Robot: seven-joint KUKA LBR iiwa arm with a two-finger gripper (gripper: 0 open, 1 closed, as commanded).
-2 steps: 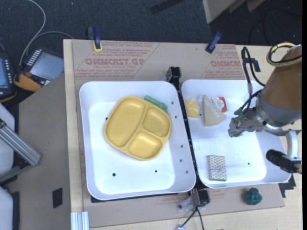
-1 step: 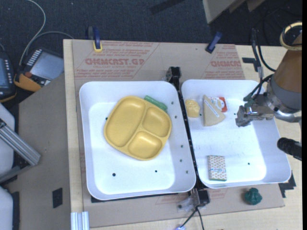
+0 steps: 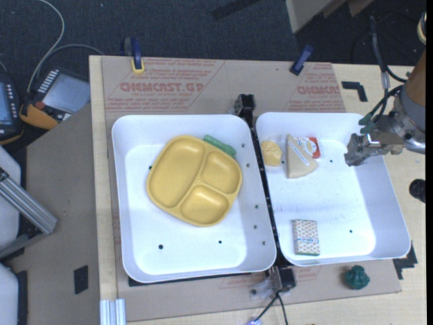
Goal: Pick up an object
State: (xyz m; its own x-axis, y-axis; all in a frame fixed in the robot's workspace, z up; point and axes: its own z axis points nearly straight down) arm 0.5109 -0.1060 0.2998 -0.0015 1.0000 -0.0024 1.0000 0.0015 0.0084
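Note:
The right bin [image 3: 379, 208] holds a small yellow lump [image 3: 271, 152] at its upper left. Beside it lies a tan wedge with a red and white label [image 3: 300, 156]. A small box with a checked top [image 3: 306, 237] rests near the bin's front edge. My gripper [image 3: 356, 152] hovers over the upper right part of this bin, to the right of the wedge and apart from it. I see nothing between its fingers.
The left bin [image 3: 135, 229] carries a yellow divided plate [image 3: 195, 180] with a green item [image 3: 219, 144] peeking from under its far edge. A dark green object [image 3: 356, 277] sits on the bench in front of the right bin. Clamps stand between the bins.

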